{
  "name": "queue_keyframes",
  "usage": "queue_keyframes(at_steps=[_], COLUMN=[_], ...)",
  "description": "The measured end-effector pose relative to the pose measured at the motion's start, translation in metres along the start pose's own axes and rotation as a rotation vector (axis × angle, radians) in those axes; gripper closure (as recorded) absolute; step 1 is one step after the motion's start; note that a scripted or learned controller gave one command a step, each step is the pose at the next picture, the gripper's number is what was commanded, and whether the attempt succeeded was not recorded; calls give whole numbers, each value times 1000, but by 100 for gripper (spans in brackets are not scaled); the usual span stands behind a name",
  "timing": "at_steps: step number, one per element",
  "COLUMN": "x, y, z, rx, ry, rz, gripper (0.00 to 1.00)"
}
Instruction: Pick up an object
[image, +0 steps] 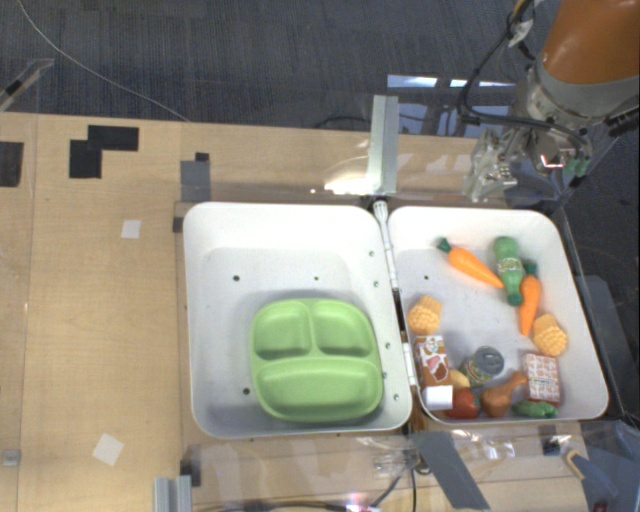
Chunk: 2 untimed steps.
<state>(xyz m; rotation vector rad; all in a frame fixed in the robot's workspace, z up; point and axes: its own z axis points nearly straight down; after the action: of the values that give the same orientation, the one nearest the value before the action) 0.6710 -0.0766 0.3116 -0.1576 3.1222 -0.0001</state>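
My gripper (496, 176) hangs above the bench just beyond the far rim of the right bin (580, 290), with nothing seen in it. Several toy foods lie in that bin. An orange carrot (473, 265) and a green bottle (508, 268) are nearest the gripper, at the far side. A second carrot (529, 303) lies beside the bottle. Two yellow knobbly pieces (425, 315) (548, 335) sit mid-bin. A small carton (431, 358), a grey can (487, 362), a red-and-white box (541, 378) and a red piece (462, 403) crowd the near edge.
The left bin (210, 300) holds a green divided plate (316, 358) toward its near side. A metal divider post (384, 140) stands between the bins at the back. Cables and the arm's wrist (570, 100) are at the upper right.
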Motion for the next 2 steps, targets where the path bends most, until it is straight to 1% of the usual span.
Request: queue_keyframes(at_steps=[1,2], x=[-2,-2], y=[1,28], z=[-13,-12], rx=[1,-1], ry=[-11,4], rz=[-3,37], gripper=[100,100])
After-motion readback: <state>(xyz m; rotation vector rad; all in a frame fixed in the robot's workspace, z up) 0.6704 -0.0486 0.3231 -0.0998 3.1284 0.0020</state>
